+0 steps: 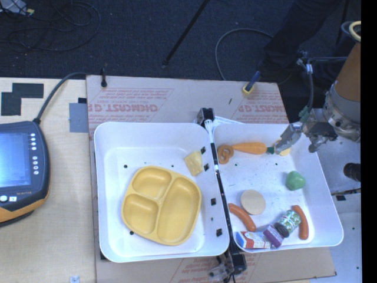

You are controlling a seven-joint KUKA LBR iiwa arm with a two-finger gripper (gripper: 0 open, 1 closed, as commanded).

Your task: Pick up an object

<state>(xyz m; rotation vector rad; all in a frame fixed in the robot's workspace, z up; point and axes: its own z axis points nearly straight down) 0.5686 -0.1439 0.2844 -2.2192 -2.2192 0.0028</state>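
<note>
The jaws [287, 141] hang low over the right bin [330, 217], at the green-topped end of a toy carrot [250, 148] lying just to their left, as if lined up to take it. Whether they are parted or closed cannot be told. A green ball [295, 180] sits just below them.
</note>
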